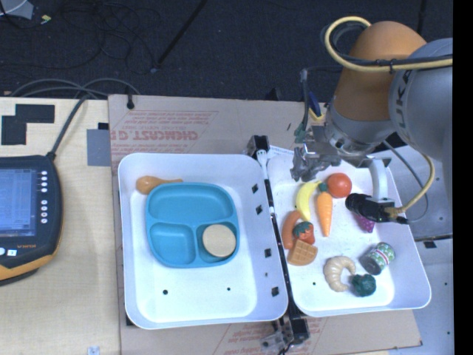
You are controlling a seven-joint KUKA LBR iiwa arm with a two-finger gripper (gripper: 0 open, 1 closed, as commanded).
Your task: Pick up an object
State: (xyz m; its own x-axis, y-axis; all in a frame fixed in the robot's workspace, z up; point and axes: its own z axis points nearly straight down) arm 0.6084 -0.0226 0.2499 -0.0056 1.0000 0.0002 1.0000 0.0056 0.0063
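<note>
A: Gripper (307,167)?
B: Low over the far left corner of the right bin (403,291), just above the banana (305,196). Open or closed, cannot tell (wrist blocks it). Nothing seen held.

A: Arm?
B: Arm (425,102) comes in from the right, with its orange band (377,72) above the wrist.

A: Things to pick?
B: Mostly in the right bin. The banana stands roughly upright near the bin's left wall. A carrot (324,211) lies just beside it on the right, tip pointing down. A tomato (339,185) touches the carrot's top. Below the banana is a red piece with a green top (303,231), and a waffle (302,253) sits under that, touching it.

A: More?
B: A pale curl (338,271) lies near the front with a dark green lump (363,285) against its right end. A can (378,257) lies tilted just above the lump. A purple thing (366,222) is right of the carrot (partly hidden, cannot name it).

A: Left bin (192,291)?
B: It holds a blue plate (177,213) with three sections and a tan disc (219,240) in the lower right one. An orange spoon-like piece (151,184) lies at the plate's far left corner, well apart from the gripper.
</note>
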